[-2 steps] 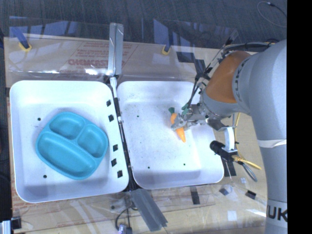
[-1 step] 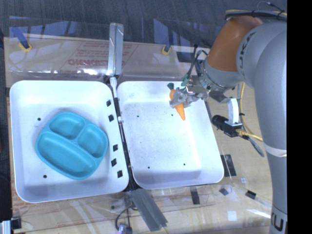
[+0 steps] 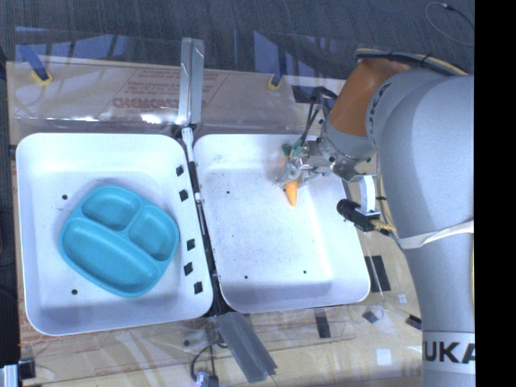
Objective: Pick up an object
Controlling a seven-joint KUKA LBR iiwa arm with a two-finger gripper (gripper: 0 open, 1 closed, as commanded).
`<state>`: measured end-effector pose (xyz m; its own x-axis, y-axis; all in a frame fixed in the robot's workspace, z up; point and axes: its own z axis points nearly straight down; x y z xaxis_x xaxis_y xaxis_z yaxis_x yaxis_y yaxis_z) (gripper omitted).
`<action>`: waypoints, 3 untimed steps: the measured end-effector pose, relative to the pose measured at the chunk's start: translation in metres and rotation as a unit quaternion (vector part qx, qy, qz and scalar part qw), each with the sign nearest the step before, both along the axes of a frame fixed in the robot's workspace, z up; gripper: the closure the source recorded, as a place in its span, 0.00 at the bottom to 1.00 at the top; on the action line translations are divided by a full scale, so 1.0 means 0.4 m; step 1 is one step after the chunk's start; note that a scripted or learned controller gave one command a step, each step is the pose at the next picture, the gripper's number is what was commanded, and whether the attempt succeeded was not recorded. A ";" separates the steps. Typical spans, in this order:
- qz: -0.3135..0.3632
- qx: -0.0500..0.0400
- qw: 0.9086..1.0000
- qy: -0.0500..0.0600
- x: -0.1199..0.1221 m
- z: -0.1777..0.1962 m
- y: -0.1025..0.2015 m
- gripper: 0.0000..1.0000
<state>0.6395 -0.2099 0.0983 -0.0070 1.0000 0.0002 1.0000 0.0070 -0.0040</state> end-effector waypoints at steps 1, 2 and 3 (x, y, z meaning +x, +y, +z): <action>-0.001 0.000 1.000 -0.002 -0.074 0.278 -0.002 1.00; -0.001 0.000 1.000 -0.001 -0.074 0.277 -0.001 0.00; 0.002 0.000 1.000 -0.001 -0.030 -0.016 0.008 0.00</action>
<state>0.6275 -0.2068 0.0918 -0.0112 0.9999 0.0002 0.9999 0.0112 -0.0017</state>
